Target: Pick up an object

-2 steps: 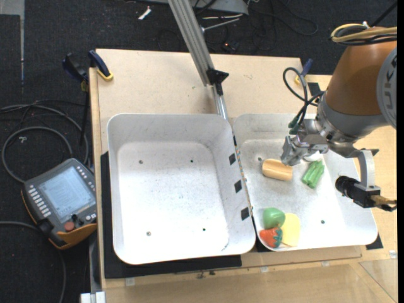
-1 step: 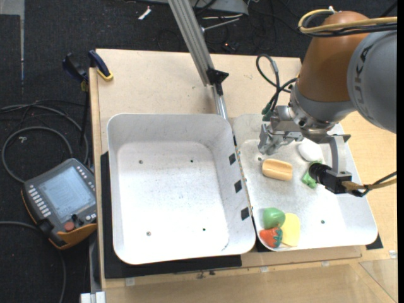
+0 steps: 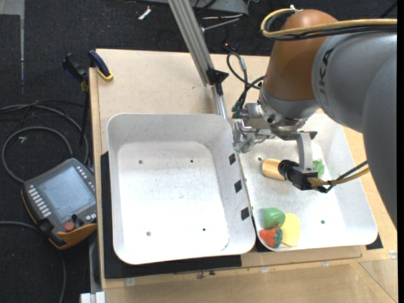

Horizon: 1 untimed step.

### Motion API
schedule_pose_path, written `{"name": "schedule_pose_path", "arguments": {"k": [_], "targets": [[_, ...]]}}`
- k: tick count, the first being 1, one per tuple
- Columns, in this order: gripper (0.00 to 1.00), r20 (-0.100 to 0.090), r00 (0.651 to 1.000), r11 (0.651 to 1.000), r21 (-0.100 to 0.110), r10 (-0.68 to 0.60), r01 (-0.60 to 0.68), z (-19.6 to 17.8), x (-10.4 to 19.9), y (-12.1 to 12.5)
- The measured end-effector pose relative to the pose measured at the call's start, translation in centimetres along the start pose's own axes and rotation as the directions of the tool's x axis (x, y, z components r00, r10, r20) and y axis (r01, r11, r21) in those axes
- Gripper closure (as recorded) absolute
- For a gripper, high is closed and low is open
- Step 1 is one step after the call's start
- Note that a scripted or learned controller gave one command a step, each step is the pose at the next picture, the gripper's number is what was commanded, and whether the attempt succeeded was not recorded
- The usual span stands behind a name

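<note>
My gripper (image 3: 242, 139) hangs low over the left edge of the right bin (image 3: 344, 216), close to the wall between the two bins. Nothing shows in its grasp. A tan cylinder (image 3: 271, 168) lies on its side just right of and below the gripper, apart from it. A small green piece (image 3: 317, 167) rests further right, partly behind the wrist hardware. At the bin's front left corner a green rounded object (image 3: 273, 216), a yellow one (image 3: 291, 228) and a red-orange one (image 3: 270, 237) sit bunched together.
The left bin (image 3: 126, 131) stands beside the right one, their rims touching. A slanted metal pole (image 3: 196, 40) rises behind the bins. The big grey and orange arm (image 3: 315, 55) overhangs the back of the right bin. A teach pendant (image 3: 60, 197) lies off the bench at left.
</note>
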State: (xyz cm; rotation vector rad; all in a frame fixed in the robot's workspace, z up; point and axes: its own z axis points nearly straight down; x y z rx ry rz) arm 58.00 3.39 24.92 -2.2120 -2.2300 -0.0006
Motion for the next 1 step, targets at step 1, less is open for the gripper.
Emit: {"name": "schedule_pose_path", "arguments": {"k": [1], "targets": [[1.0, 0.0, 1.0, 1.0, -0.002, 0.002, -0.002, -0.01, 3.94, 1.97]]}}
